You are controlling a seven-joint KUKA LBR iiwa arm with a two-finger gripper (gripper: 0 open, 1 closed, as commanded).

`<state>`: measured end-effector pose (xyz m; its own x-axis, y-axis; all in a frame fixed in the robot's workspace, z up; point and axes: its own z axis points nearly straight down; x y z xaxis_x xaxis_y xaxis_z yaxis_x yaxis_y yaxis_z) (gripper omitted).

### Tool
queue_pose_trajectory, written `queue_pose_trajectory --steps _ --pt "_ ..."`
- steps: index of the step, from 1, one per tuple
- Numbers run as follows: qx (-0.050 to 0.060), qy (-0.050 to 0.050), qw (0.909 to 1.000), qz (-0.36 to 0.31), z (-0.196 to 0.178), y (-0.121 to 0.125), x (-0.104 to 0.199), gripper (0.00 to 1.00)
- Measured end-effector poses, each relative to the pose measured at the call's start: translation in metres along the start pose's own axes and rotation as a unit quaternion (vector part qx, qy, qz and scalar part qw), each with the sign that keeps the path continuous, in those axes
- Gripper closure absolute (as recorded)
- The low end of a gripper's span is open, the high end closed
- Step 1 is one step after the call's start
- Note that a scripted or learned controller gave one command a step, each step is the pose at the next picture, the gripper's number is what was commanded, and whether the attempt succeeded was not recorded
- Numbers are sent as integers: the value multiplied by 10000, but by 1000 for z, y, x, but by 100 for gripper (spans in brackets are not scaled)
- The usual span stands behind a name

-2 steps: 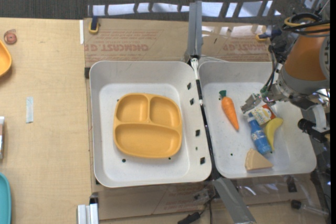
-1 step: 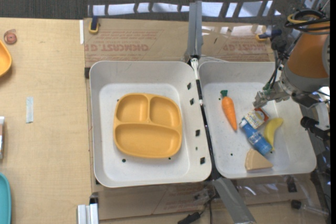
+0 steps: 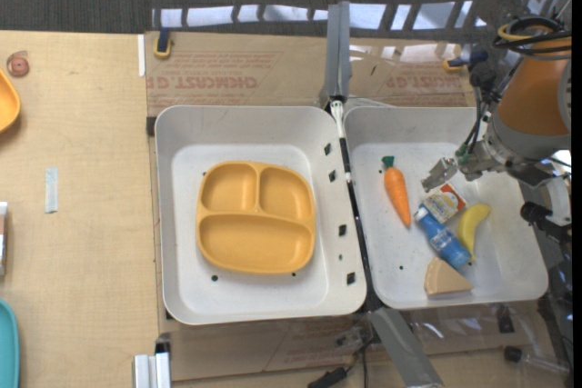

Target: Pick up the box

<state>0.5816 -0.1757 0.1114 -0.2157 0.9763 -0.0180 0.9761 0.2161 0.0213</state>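
1. Left bin (image 3: 182, 195): yellow divided plate (image 3: 257, 217) lying flat in the middle.
2. Right bin (image 3: 391, 282): carrot (image 3: 396, 191) at left, lying lengthwise.
3. Box (image 3: 443, 203), small, white/orange, right of carrot, touching the blue bottle (image 3: 443, 239) below it.
4. Banana (image 3: 472, 223) just right of bottle; tan wedge (image 3: 446, 279) near front edge.
5. Gripper (image 3: 443, 174) just above box, tilted; fingers open or shut, can't tell. Nothing seen between them.
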Motion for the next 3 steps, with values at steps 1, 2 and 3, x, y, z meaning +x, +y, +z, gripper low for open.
queue_pose_trajectory --steps 1,2,3 --pt "49 65 10000 -52 13 -33 4 0" --pt "49 66 10000 -54 13 -34 4 0" --pt "49 66 10000 -55 13 -34 4 0"
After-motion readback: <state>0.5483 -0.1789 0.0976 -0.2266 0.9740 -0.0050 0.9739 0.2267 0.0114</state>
